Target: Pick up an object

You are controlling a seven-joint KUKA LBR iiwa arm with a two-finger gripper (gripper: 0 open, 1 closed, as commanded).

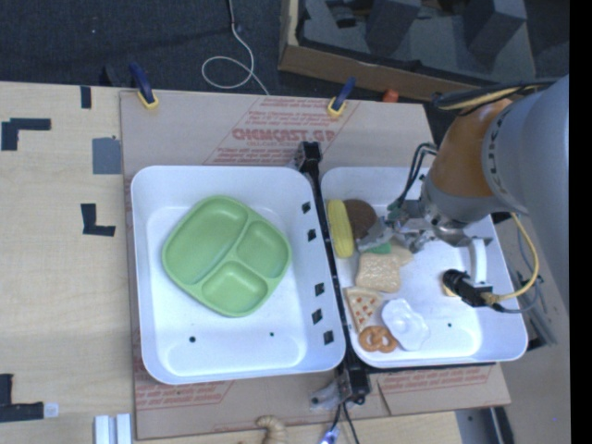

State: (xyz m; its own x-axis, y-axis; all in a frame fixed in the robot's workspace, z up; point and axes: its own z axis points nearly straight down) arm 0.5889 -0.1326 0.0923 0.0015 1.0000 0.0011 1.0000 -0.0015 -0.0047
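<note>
- My gripper (400, 232) hangs low over the far-left part of the right shallow white plastic bin (504, 340), my grey arm reaching in above it.
- How far my gripper is spread I cannot tell; nothing can be made out in its hold.
- Just left of my gripper lie a round dark brown object (361, 215) and, touching it, a yellow corn-cob-shaped toy (339, 227) along the bin's left wall.
- Just below my gripper sits a pale tan square cracker-like piece (380, 272).
- Nearer the bin's front-left corner lie a tan waffle-patterned wedge (362, 305), a small brown pretzel-shaped toy (376, 339) and a lumpy white object (405, 325), close together.
- The left white bin (148, 248) holds a light green divided plastic plate (226, 254), well apart from my gripper.
- Both bins rest on a brown cardboard sheet (268, 132) on the wooden surface (55, 303).
</note>
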